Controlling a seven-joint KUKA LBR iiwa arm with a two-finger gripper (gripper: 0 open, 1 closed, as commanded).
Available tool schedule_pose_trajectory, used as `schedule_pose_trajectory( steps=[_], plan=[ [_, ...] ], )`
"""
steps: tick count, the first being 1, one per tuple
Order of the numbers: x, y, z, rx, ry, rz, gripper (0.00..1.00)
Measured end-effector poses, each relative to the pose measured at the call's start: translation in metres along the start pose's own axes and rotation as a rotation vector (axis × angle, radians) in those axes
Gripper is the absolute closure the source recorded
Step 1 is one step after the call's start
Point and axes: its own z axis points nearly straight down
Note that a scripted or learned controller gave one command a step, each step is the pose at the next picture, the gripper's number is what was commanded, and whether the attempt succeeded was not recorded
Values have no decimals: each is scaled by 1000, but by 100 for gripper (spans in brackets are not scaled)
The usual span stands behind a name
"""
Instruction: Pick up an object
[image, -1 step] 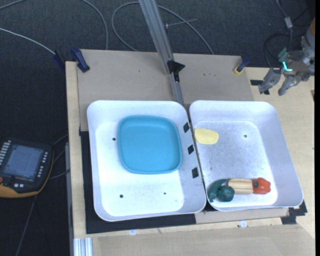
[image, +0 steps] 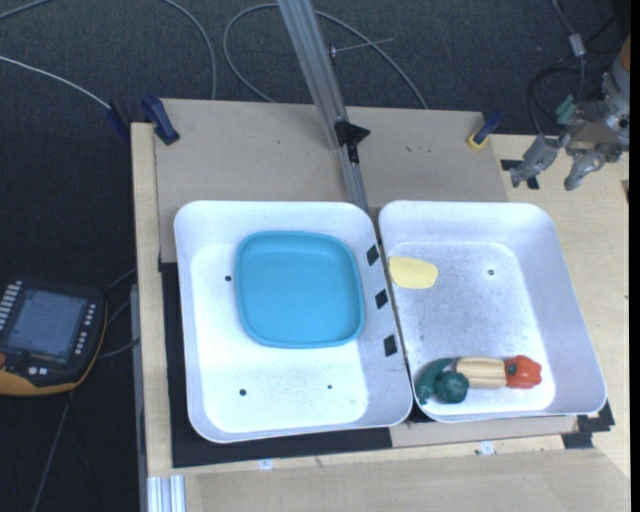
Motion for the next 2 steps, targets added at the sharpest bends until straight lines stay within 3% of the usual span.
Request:
schedule_pose_trajectory(
  steps=[2],
  plan=[
    [1,7,100,4,1,0,0]
  ],
)
